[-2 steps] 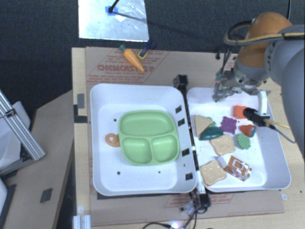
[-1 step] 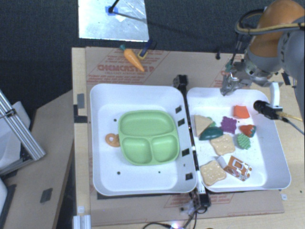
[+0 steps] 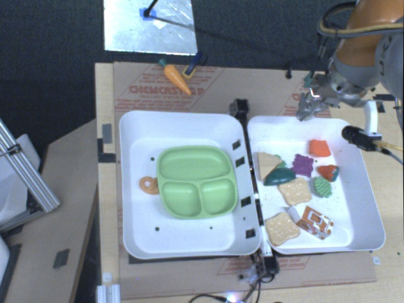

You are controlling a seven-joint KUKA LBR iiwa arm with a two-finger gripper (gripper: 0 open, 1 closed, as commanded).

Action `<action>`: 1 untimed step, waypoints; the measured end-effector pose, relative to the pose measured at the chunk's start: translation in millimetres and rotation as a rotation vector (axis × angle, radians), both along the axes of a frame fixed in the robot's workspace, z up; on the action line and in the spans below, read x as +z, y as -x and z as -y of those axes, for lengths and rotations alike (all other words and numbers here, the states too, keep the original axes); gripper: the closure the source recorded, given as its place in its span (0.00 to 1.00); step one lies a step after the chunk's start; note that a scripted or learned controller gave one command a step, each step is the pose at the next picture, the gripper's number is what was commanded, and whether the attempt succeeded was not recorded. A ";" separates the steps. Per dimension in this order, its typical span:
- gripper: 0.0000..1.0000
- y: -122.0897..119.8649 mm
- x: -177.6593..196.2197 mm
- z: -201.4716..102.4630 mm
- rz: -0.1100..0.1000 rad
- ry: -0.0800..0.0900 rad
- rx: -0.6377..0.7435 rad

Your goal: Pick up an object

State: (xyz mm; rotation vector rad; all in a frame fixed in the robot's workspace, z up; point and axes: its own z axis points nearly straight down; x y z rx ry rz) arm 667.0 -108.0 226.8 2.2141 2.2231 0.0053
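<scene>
My gripper (image 3: pixel 308 110) hangs above the far edge of the right bin (image 3: pixel 367 232), with nothing visibly between its fingers. Below it the right bin holds several small toy foods: an orange block (image 3: pixel 319 148), a purple piece (image 3: pixel 303 165), a red and green strawberry (image 3: pixel 328 172), a green knobbly piece (image 3: pixel 322 187), a dark teal piece (image 3: pixel 278 176), a tan wedge (image 3: pixel 268 162), two toast-like slices (image 3: pixel 295 192) (image 3: pixel 281 228) and an orange and white packet (image 3: pixel 315 221). All lie apart from the gripper.
The left bin (image 3: pixel 136 128) holds a green sectioned plate (image 3: pixel 196 180) and a small brown pretzel (image 3: pixel 149 185). A toy carrot (image 3: pixel 176 79) lies on the cardboard behind the bins, near a silver sheet (image 3: pixel 149 17). A black hinge strip (image 3: pixel 246 163) runs between the bins.
</scene>
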 end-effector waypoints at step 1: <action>1.00 40.4 -2.3 -10.7 -0.006 -0.001 -0.003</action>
